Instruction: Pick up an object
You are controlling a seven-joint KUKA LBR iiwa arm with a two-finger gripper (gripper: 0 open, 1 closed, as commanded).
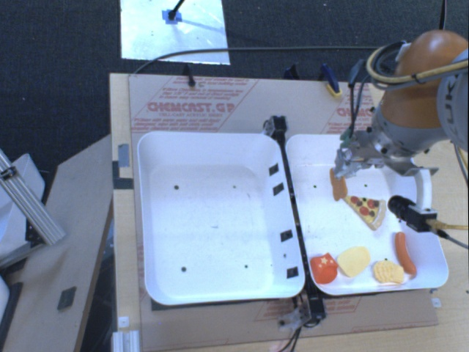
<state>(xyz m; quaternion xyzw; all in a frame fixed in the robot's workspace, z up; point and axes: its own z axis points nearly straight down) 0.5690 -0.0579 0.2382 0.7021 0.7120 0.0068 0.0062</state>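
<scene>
A small brown piece [338, 187] is seen upright in the right bin [440, 270], beside the pizza slice [367, 210], apparently gripped between the closed jaws of the gripper [341, 169]. A slow, vertical lift is advised.

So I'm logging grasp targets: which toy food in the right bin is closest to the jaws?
The small brown piece, right beneath the gripper. The pizza slice lies next nearest; the others sit along the bin's near edge.

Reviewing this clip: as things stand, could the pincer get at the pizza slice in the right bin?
Probably yes. The pizza slice lies flat with open bin floor around it, just below the pincer. A small brown piece lies to its left, apart from it, and nothing covers it.
</scene>
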